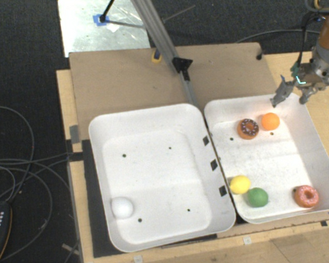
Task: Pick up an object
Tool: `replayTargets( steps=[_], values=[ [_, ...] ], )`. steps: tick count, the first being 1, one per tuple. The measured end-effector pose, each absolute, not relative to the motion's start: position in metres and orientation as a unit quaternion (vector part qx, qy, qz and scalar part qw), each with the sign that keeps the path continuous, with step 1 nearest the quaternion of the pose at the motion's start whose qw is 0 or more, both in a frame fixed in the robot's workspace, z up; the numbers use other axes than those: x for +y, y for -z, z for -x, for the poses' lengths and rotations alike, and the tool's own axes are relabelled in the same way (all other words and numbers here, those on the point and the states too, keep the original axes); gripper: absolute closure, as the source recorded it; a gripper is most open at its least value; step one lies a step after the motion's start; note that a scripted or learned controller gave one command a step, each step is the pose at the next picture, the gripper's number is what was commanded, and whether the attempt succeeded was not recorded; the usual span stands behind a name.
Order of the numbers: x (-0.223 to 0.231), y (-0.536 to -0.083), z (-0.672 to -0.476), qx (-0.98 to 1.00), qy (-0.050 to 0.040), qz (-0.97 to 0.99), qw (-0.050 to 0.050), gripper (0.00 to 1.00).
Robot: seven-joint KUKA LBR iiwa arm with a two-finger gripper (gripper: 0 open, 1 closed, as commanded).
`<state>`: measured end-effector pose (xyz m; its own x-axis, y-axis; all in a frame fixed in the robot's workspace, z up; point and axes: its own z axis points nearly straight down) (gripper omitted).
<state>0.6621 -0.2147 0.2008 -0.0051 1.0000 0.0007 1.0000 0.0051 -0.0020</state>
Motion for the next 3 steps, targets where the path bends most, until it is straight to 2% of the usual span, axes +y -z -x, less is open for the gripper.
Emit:
replayTargets(
  steps=[1,2,3],
  values=[
    [-0.215,-0.204,-0.663,-0.710,0.0001,0.704,-0.001,0.00],
    [-0.213,-0.160,-0.670,-0.710,-0.0004,0.704,0.000,0.00],
    [-0.208,-0.118,-0.667,-0.710,-0.0005,0.705,0.000,0.00]
  ],
)
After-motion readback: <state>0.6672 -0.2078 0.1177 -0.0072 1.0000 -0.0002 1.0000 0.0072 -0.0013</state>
